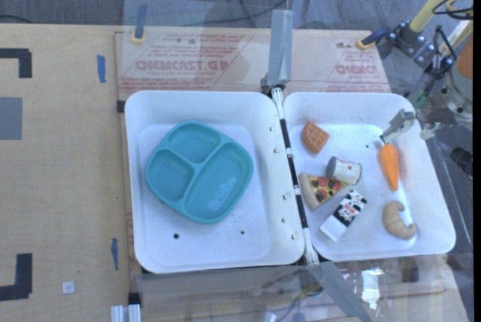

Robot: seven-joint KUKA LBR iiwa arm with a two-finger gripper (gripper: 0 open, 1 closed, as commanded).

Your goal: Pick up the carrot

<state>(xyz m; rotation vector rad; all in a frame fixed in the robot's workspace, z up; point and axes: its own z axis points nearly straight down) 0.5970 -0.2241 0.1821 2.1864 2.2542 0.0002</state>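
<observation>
My claw (412, 122) hangs at the right bin's (443, 238) far edge, its state unclear to me, just above the carrot's (389, 165) top; next I must drop and straddle it.

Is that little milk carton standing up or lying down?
Lying down. The milk carton rests on its side on the floor of the right bin, its long side and cow print facing up, below the pizza slice.

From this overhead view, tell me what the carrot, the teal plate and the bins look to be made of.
Carrot: probably moulded toy plastic, with a smooth, even orange body and a green tip.
Teal plate: probably plastic, one flat colour, rounded dividers, a soft sheen.
Bins: thin white formed plastic by the look, with rounded corners and a matte finish.
</observation>
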